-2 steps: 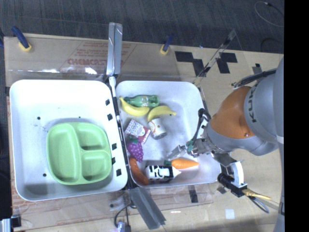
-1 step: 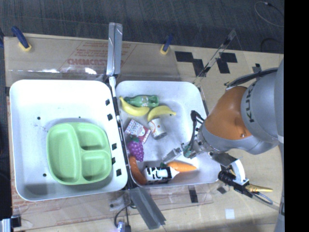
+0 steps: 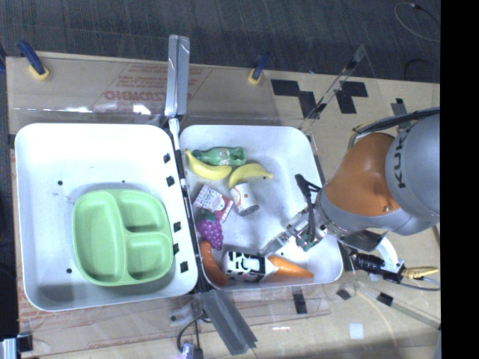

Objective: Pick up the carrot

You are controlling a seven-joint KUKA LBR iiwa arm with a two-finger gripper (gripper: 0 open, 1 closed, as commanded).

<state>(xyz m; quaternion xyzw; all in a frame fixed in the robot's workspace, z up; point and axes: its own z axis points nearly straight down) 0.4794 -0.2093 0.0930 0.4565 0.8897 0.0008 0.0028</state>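
At near edge of right bin | carrot beside jaws, state unclear | risk: jaws bump cow toy

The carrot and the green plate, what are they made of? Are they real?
The carrot looks like toy plastic: even orange, smooth, with a slight shine, though a real one can't be ruled out from here. The green plate looks like moulded plastic too: one flat pale green colour, rounded divided sections, matte finish.
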